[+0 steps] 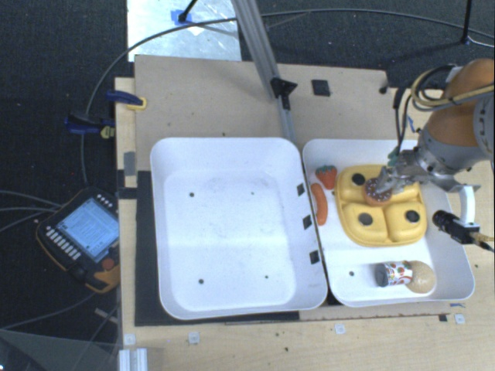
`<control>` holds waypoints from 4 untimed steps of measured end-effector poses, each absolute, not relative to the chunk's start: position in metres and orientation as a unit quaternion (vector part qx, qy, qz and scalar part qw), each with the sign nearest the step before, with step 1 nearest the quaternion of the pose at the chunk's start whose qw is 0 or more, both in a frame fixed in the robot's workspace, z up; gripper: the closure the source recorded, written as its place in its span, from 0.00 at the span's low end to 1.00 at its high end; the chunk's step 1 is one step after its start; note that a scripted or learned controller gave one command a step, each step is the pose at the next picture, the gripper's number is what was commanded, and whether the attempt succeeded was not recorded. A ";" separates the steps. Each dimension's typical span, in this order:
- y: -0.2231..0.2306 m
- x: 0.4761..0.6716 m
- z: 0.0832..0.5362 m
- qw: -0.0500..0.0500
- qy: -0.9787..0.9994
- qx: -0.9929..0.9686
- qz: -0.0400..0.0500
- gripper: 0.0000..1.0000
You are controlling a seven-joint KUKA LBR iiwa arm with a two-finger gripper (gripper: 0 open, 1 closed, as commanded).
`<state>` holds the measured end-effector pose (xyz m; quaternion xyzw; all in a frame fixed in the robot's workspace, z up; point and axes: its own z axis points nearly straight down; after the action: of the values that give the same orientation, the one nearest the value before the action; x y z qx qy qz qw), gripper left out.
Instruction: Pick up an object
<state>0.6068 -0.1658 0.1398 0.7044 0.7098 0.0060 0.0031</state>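
Right now the arm reaches in from the right, its orange band showing above the grey wrist, and the gripper is down over the right bin. Its tip sits on top of a yellow moulded piece, a lumpy block with four rounded sections and dark spots on them, which lies in the far half of that bin. Just at the gripper tip I can make out a small brownish ring-shaped thing, resting on the yellow piece near its middle. I cannot tell whether the claw is apart or together, or whether anything is caught in it; from this angle the tip is a small blur against the yellow.

Left of the yellow piece, close to the bin's left wall, lies an orange carrot-like toy, long axis running far to near. Just beyond it, at the far left corner of the bin, sits a smaller orange piece with a green top. Toward the near side of the same bin a small bottle lies on its side, with a printed label at its left end and a pale rounded end pointing right. It is well apart from the yellow piece.

The left bin stands just beside the right one, their walls touching. On the dark floor left of the bench lies a handheld control pendant with a lit screen.
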 end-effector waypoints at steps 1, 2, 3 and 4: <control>-0.167 0.610 0.184 0.003 0.710 0.705 0.002 1.00; -0.167 0.612 0.239 0.003 0.710 0.705 0.002 1.00; -0.117 0.605 0.244 0.000 0.711 0.704 0.001 1.00; -0.067 0.588 0.252 0.000 0.711 0.704 0.001 1.00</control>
<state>0.5885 -0.0671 0.2519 0.7036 0.7106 0.0010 -0.0005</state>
